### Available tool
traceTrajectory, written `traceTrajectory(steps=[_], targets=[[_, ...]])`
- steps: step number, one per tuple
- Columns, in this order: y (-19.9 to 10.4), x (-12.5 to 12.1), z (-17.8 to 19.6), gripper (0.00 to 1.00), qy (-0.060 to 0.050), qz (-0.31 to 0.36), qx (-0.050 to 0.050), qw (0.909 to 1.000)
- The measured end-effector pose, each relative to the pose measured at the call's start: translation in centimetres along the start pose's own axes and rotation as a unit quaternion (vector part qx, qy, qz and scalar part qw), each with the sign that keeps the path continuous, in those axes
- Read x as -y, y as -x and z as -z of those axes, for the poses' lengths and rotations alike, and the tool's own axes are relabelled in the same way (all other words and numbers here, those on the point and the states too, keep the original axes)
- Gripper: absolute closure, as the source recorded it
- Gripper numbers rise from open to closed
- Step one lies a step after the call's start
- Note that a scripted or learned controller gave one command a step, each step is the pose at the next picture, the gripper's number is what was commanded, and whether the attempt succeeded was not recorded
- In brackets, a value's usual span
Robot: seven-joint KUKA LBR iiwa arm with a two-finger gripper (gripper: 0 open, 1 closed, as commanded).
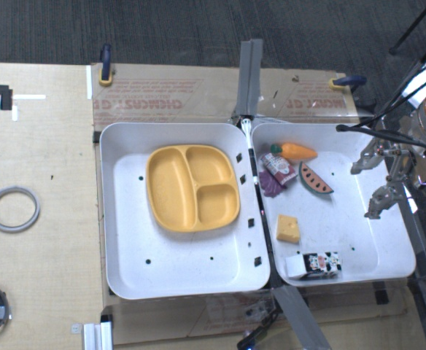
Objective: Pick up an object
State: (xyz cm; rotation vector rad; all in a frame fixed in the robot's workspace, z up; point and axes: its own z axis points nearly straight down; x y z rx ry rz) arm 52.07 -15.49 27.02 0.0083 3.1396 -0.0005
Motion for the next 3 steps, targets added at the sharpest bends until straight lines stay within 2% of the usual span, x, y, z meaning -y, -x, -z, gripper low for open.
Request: traceTrajectory(steps=[1,2,3], targets=[[1.8,-1.7,-16.1,0.0,0.0,-0.103,-0.001,0.9947],[9.7,2.8,-15.7,0.0,0.0,-0.112,0.001,0.9937],[13.0,0.8,-17.5,0.0,-0.002,-0.259,-0.005,0.9658]])
